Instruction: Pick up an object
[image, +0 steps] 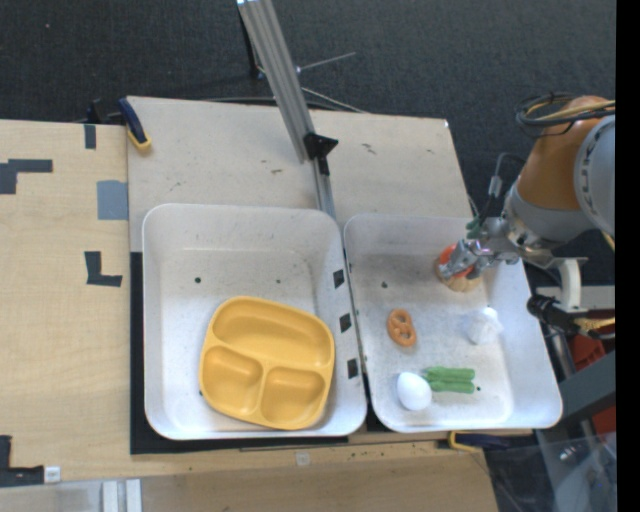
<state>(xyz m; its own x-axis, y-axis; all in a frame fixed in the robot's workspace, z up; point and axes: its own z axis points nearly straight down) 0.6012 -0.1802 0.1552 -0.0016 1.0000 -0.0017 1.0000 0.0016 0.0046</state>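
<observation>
- Nearest the camera, at about 6 o'clock in the right bin (530, 400), a white egg-shaped object (413, 390) is seen lying just beside a green pod-like toy (450, 379); both rest on the bin floor and are judged untouched.
- A little farther in, a small orange pretzel-shaped piece (401, 327) is seen near the bin's centre, and a small white object (482, 325) at about 3 o'clock of it, well apart from it.
- In the left bin (160, 300), a yellow divided tray (266, 361) is set toward 6 o'clock.
- Farther back, at about 1 o'clock in the right bin, the gripper (462, 262) is placed low over a small tan and orange object (458, 274), which appears to sit on the bin floor, touching or just under the fingertips.
- Whether the claw is spread or closed on that object cannot be told, since the fingertips are blurred against it.
- The task is judged to be at the grasp stage: an approach has been made, but no object is seen raised off the floor, so a secure grip and the lift are left to be done.
</observation>
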